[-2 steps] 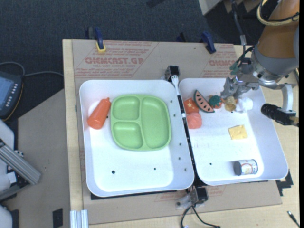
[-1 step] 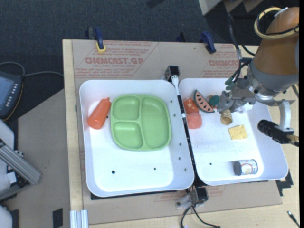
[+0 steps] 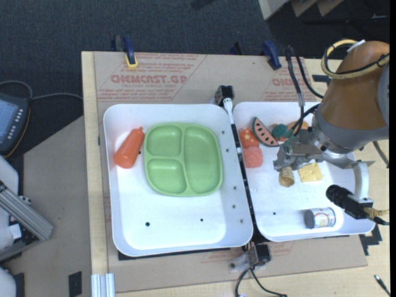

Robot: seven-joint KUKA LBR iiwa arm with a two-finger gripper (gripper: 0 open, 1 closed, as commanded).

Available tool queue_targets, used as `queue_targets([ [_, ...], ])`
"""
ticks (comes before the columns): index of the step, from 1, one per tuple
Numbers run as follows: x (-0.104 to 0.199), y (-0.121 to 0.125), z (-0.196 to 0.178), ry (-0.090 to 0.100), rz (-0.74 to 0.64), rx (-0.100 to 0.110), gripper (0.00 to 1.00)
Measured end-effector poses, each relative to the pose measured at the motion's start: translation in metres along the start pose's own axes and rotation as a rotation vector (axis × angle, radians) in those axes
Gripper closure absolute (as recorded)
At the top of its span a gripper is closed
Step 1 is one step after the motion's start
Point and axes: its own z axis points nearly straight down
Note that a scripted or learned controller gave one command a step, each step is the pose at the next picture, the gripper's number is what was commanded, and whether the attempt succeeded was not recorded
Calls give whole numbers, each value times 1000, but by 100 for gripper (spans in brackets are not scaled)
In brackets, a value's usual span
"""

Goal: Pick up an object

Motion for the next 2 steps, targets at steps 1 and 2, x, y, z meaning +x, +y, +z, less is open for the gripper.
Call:
queue_targets([
  [1,13,-23,-11,0,-1,-3,100],
  [2,26,-24,-12,-1,-2,-4,100],
])
